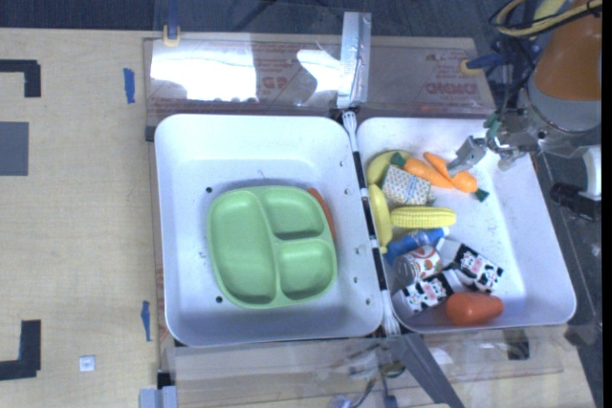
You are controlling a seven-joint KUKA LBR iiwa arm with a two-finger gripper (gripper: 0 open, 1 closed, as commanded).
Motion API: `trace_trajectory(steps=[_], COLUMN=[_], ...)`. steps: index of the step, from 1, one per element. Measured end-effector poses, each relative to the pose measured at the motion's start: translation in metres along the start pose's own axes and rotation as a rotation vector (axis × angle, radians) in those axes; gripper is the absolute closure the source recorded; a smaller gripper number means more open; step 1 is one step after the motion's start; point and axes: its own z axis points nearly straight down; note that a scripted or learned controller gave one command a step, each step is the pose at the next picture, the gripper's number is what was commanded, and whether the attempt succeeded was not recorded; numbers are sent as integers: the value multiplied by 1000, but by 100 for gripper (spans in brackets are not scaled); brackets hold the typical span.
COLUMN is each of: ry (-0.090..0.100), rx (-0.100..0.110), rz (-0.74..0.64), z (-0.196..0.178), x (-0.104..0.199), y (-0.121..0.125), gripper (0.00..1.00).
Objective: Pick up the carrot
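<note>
The carrot, orange with a small green end, lies slanted near the back of the right bin. My gripper hovers just to its right and slightly behind it, near the bin's back right corner. Its two grey fingers stand spread apart with nothing between them, so the gripper is open. The left finger is close to the carrot's right end; whether it touches I cannot tell.
Around the carrot lie a yellow banana, a corn cob, a tan block, a blue and red can, black-and-white toys and a red-orange fruit. The left bin holds a green divided plate.
</note>
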Motion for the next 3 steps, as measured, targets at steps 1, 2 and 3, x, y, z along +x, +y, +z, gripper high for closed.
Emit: trace_trajectory(steps=[1, 2, 3], ry=[0, -1, 0], rx=[-1, -5, -1], rz=[-192, -190, -262], z=[85, 73, -34], x=[-18, -18, -26], y=[13, 14, 54], gripper=[0, 100, 100])
